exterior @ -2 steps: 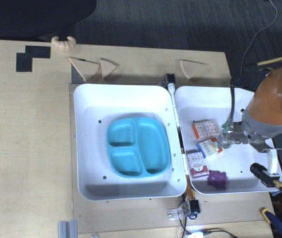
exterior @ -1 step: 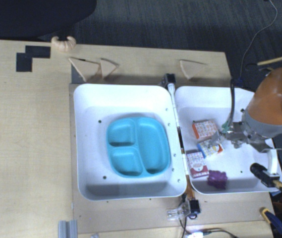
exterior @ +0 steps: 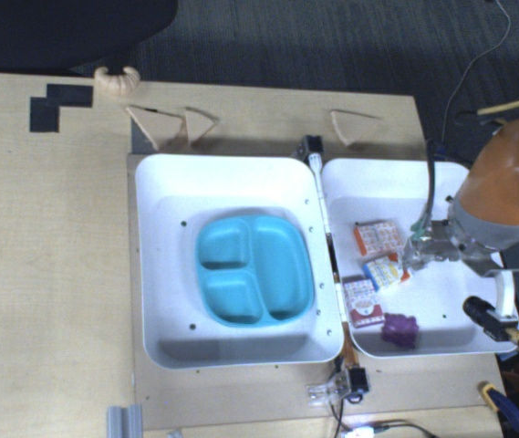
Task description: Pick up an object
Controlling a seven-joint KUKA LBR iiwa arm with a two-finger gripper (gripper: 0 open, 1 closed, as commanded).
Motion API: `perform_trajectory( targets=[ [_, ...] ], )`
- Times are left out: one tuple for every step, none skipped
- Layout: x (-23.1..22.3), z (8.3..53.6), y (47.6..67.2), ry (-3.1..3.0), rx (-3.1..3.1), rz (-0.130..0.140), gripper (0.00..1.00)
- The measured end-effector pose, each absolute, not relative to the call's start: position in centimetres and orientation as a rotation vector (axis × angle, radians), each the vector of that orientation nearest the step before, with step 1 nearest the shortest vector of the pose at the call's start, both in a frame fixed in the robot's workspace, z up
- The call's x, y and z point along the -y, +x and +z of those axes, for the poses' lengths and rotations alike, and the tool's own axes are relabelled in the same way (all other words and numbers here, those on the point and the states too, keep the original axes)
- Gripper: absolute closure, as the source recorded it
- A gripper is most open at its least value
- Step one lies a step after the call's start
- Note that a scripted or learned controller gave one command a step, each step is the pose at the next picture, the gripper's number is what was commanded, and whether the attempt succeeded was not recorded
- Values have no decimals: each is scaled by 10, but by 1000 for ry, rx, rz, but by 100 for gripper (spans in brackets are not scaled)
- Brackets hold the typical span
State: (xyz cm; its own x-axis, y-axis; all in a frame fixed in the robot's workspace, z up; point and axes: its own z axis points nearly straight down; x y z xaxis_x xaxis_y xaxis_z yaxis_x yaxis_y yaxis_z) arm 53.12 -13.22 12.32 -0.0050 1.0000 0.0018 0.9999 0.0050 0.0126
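Observation:
The right bin holds several small things. An orange and white packet lies near its middle, with a blue, white and red packet just below it. Nearer the front lie a dark red and white packet and a purple lump. My gripper hangs low over the right bin, just to the right of the blue, white and red packet and close to its edge. No object shows between its fingers.
A turquoise divided tray lies in the left bin. The grey arm with its orange band reaches in over the right bin's right rim. Pale wooden bench surrounds both bins.

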Motion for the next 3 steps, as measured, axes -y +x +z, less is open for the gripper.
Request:
perform_trajectory(
  targets=[
    [132,123,531,2210,-2222,16,0],
    [101,90,497,2209,-2201,14,0],
    [98,103,500,2207,-2207,25,100]
  ],
)
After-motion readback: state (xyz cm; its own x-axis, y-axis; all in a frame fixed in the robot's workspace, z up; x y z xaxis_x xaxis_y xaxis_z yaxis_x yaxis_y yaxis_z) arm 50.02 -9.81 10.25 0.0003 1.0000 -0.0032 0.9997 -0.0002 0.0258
